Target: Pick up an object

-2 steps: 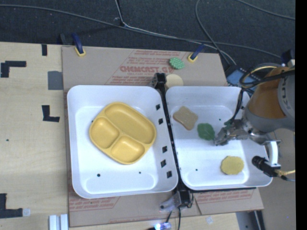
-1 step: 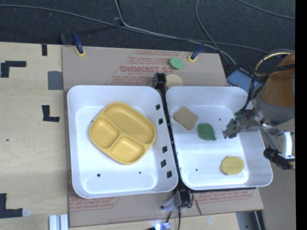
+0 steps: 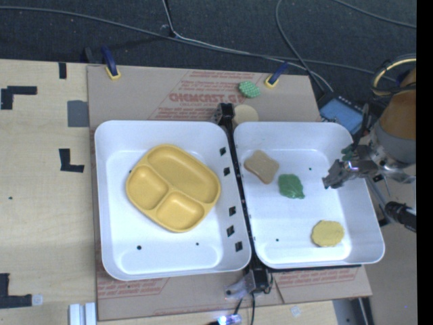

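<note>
Objects: three lie in the right bin [image 3: 352, 252], none held.
Yellow disc [image 3: 327, 233]: nearest item, toward the bin's front right corner.
Green piece [image 3: 291, 185]: mid-bin, just beside the tan block [image 3: 261, 166] — which sits closer to the divider.
Gripper [image 3: 336, 179]: at the bin's right wall, well apart from all three; spread of the fingers cannot be told.
Left bin [image 3: 111, 249]: holds a yellow divided tray [image 3: 173, 187], set askew.
Bench [image 3: 40, 181]: a small green item [image 3: 249, 89] lies beyond the bins.

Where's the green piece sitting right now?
The green piece lies near the middle of the right bin, just right of the tan piece and left of the gripper.
</note>
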Available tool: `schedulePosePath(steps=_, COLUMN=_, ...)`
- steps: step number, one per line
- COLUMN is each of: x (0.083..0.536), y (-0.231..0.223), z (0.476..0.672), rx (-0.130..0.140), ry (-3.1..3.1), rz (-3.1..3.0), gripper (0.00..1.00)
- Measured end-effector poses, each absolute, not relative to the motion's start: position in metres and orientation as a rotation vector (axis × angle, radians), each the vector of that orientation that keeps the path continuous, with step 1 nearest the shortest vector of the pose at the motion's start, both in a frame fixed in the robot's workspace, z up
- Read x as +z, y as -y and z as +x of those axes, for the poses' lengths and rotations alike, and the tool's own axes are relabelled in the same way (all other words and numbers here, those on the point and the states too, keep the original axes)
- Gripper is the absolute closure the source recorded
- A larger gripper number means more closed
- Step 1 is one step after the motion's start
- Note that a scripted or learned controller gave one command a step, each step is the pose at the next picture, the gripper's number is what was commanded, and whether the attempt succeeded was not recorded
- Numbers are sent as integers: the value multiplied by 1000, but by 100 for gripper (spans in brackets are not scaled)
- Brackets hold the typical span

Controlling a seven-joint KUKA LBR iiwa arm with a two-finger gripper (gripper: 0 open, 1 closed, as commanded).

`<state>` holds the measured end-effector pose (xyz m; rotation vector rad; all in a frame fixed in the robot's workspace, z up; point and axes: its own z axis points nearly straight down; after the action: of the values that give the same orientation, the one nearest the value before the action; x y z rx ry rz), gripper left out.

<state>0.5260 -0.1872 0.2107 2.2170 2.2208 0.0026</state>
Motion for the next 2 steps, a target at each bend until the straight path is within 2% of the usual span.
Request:
schedulePosePath(steps=1, x=262, y=187, z=527, rx=3, ry=-2220, rz=2216, gripper=100)
schedulePosePath(steps=2, x=245, y=138, z=538, rx=-1, ry=-2229, rz=2216, gripper=100)
